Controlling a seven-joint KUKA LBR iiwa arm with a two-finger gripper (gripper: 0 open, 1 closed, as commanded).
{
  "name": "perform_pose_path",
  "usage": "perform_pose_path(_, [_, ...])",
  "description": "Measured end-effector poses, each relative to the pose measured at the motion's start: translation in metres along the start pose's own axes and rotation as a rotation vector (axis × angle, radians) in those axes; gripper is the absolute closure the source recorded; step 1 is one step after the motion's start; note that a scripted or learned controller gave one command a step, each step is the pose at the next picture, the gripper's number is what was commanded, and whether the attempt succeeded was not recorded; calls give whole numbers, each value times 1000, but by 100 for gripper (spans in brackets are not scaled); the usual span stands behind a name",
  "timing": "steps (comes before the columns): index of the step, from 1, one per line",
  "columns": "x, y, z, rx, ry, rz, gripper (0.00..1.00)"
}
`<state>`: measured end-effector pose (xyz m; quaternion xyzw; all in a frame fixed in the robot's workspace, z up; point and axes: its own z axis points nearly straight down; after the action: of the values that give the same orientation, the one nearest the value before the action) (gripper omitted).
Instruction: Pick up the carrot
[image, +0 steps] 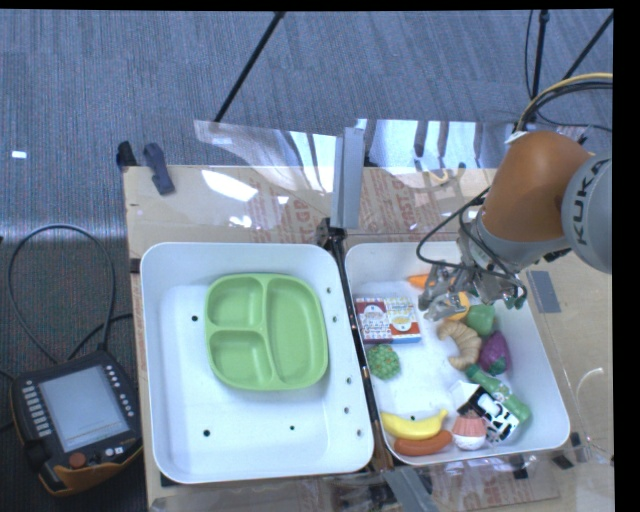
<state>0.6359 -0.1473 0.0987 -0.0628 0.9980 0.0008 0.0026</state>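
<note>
- The hand is seen low in the right bin, under the orange band of the arm; its metal parts are tangled with dark cables, and whether it is open or closed cannot be told.
- A small orange thing, taken to be the carrot, is seen just to the left of the hand, near the bin's far wall; only its tip is visible, the rest being hidden by the hand, so contact cannot be judged.
- A croissant lies just below the hand, with a green fruit beside it, partly covered by the wrist cables.
- A purple fruit is found a little further below, to the right of the croissant.
- A small printed box lies to the lower left of the hand, and a green knobbly ball sits just beyond it.
- Well below the hand, near the bin's front wall, a banana, a reddish sausage-like piece, a round pink-and-white item and a black-and-white item are crowded together; their shapes are hard to make out.
- Far to the left of the hand, the left bin holds a green divided plate.
- The table is partly masked by glare on a clear sheet behind the bins.
</note>
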Motion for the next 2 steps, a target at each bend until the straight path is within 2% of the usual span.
perform_pose_path(1, [0, 1, -6, -1, -1, -1, 100])
perform_pose_path(2, [-3, 2, -21, -1, -9, -3, 0])
